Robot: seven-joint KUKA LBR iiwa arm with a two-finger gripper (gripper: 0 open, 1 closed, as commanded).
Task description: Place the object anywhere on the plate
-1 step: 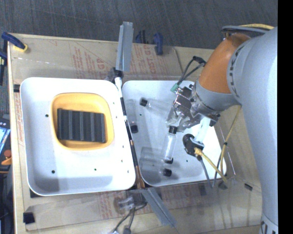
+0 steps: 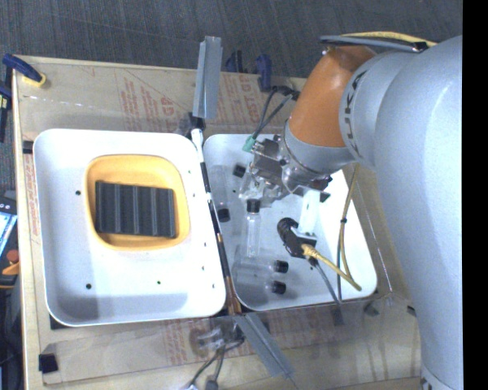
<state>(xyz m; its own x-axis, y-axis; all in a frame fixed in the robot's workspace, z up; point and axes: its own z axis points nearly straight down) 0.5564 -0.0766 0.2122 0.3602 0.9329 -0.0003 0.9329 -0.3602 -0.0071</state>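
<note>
While the grey arm [image 2: 390, 112] is reaching in from 3 o'clock, its orange band [image 2: 329, 96] is sitting over the 12 o'clock rim of the right bin [image 2: 220, 149]. The gripper [image 2: 254, 195] is hanging low over that bin's middle, pointing down at the white floor. Whether the gripper is open or closed, I cannot tell.

Small black pieces are lying loose on the right bin's floor. One [image 2: 238, 171] is sitting near the gripper at its 11 o'clock. Another [image 2: 223, 214] is lying at its 8 o'clock, close to the bin's 9 o'clock wall. Two more [image 2: 278, 266] [image 2: 278, 287] are lying just beside each other at the gripper's 5 o'clock, toward the bin's 6 o'clock rim and apart from the gripper.

At the gripper's 9 o'clock, the left bin [image 2: 57, 218] is holding a yellow plate [image 2: 134, 167], which is lying flat a little toward 12 o'clock of the bin's centre. A dark ridged slab [image 2: 137, 210] is resting on the plate's middle, its ridges running from 12 to 6 o'clock, with yellow showing all around it. Which of these dark things is the task's object is not showing plainly.

Both bins are standing side by side on a brown bench [image 2: 106, 96]. Blue clamps are gripping its edge at 10 o'clock [image 2: 20, 67] and 12 o'clock [image 2: 262, 67].
</note>
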